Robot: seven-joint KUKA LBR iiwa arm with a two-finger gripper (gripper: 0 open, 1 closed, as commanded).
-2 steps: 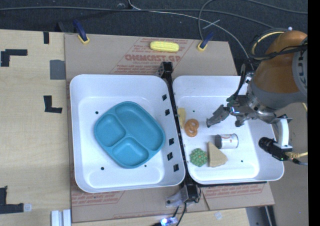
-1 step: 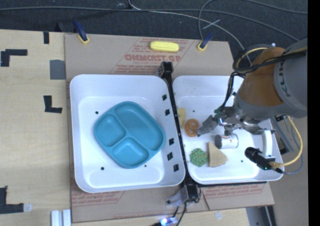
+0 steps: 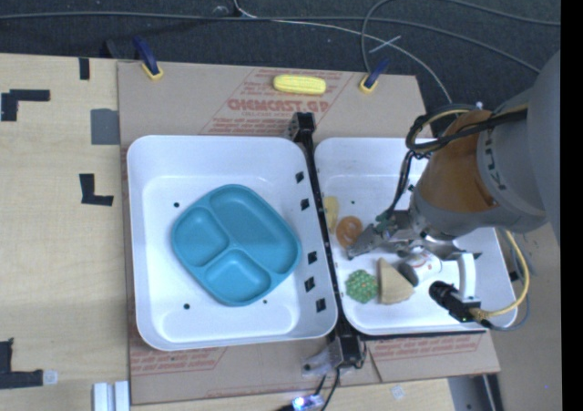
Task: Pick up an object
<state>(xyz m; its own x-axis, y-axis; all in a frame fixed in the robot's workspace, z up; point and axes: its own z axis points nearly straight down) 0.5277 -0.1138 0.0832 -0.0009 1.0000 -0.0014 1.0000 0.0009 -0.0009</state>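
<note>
**Reach into right bin, nothing gripped**

Arm (image 3: 483, 177) in from right of frame, wrist low over right bin (image 3: 364, 159). Gripper (image 3: 401, 250) at centre-right of frame, down among the bin's items. Opening of the pincer: cannot tell, tip lost in metal and shadow. Nothing seen held.

Candidates, lower middle of right bin: orange ball (image 3: 349, 231) just left of gripper, green ball (image 3: 362, 285) below it, tan wedge (image 3: 393, 283) beside green ball and right under gripper. Pale yellow piece (image 3: 331, 210) against bin's left wall, above orange ball.

Left bin (image 3: 146, 218): blue tray (image 3: 235, 243), centre-left of frame. Yellow item (image 3: 299, 84) on cardboard, upper middle, outside bins.

Step, judged: approach or descent, grasp not confirmed. Likely target orange ball or tan wedge, unclear which.

Next move needs: settle on one item, close on it cleanly, lift straight up. Risk: tight cluster, nudging neighbours or closing on air.
</note>
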